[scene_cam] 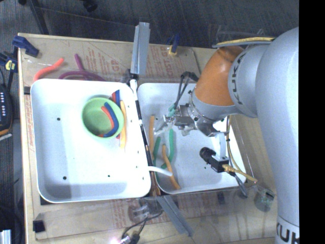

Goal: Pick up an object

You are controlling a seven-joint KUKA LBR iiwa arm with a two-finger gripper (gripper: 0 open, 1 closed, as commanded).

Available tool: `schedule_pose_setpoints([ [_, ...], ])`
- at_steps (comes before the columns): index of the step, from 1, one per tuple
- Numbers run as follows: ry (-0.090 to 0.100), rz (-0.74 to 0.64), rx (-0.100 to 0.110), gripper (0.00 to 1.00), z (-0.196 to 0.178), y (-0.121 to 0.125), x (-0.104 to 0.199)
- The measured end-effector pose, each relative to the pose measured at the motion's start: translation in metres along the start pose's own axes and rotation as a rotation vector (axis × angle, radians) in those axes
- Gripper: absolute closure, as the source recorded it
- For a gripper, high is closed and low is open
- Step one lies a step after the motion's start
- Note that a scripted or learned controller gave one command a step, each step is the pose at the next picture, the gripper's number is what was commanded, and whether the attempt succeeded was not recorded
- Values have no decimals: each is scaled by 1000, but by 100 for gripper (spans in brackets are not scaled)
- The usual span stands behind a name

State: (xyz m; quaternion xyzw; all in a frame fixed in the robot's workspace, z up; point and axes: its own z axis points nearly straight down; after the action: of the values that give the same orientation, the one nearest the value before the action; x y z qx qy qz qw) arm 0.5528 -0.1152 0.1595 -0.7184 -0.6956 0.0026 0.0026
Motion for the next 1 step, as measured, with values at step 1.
schedule_pose_setpoints([
  [1, 3, -152, -11, 0, 65, 3, -34],
])
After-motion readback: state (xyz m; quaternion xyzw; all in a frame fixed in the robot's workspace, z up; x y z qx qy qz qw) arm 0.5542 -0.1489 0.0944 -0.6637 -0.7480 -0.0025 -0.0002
